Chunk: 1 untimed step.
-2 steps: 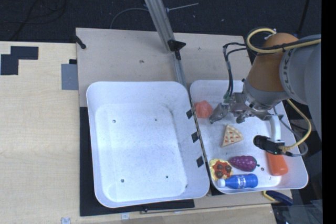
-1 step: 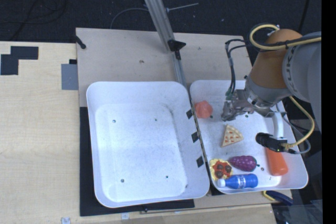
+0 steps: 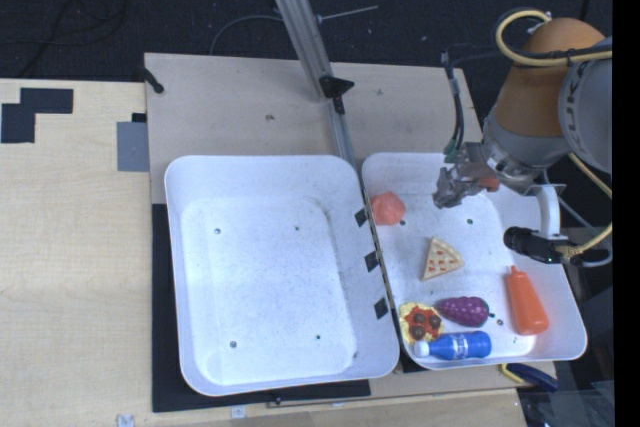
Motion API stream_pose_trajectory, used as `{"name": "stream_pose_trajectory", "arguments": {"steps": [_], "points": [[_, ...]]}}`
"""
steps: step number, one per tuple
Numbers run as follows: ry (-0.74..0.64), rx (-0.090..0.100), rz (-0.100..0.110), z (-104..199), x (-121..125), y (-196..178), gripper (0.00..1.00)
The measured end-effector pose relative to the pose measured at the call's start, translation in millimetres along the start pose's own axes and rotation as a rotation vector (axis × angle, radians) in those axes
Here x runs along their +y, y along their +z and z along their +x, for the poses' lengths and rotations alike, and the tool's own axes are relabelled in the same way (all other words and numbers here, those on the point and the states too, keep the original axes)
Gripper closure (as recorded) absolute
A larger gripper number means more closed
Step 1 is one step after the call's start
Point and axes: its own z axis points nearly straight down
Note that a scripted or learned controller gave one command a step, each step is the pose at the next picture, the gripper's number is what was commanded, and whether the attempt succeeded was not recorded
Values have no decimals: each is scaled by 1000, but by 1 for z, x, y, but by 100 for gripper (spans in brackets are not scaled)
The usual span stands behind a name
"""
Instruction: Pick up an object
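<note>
My gripper (image 3: 452, 189) hangs over the back part of the right bin (image 3: 560, 343), pointing down. Nothing shows between its fingers. A pink-red round object (image 3: 388, 208) lies to its left near the bin's left wall. A pizza slice (image 3: 440, 259) rests in the bin's middle, below the gripper. Along the front lie a purple grape bunch (image 3: 464, 310), a small round pizza-like toy (image 3: 421, 322) and a blue bottle (image 3: 461, 346). An orange bottle (image 3: 525, 300) lies at the right side.
The left bin (image 3: 200, 180) sits beside the right one, joined by black clips (image 3: 372, 260). A slanted metal bar (image 3: 305, 25) rises behind the bins. The arm's orange band (image 3: 545, 75) and cables stand at the right.
</note>
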Motion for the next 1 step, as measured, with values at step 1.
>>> {"name": "stream_pose_trajectory", "arguments": {"steps": [1], "points": [[0,0,-1,5,9,-57,100]]}}
